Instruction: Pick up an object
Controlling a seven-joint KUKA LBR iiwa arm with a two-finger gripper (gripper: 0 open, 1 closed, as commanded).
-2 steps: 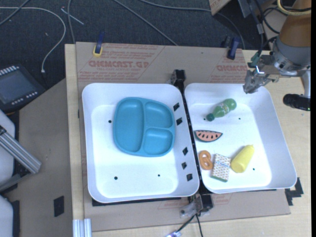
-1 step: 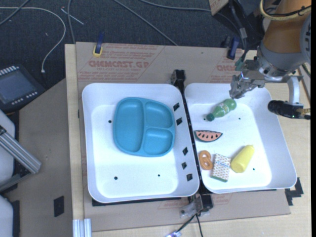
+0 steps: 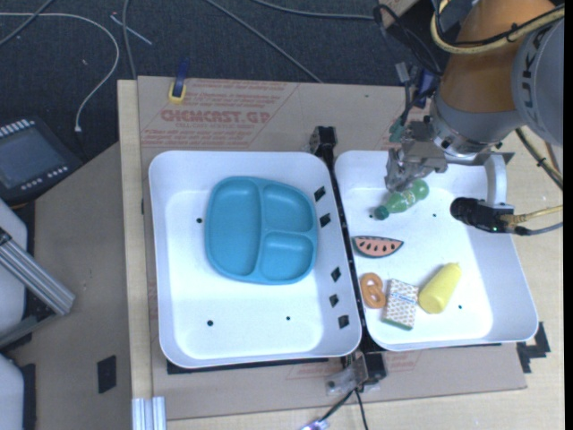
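Dark carpet floor (image 3: 54,70), loose white cables (image 3: 89,25), cardboard sheet (image 3: 233,106) over bench, black monitor (image 3: 27,155) at left.

The gripper (image 3: 407,179) sits down over a green bottle (image 3: 400,200) in the right bin (image 3: 510,280) (watermelon slice (image 3: 377,245), pretzel (image 3: 372,289), yellow piece (image 3: 439,288) nearby); a blue plate (image 3: 260,229) fills the left bin (image 3: 179,267).

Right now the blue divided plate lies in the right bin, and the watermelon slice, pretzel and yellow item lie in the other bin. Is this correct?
Not quite. In the camera view the blue divided plate lies in the left bin, not the right one. The watermelon slice, pretzel and yellow item do lie in the other bin, the right bin.
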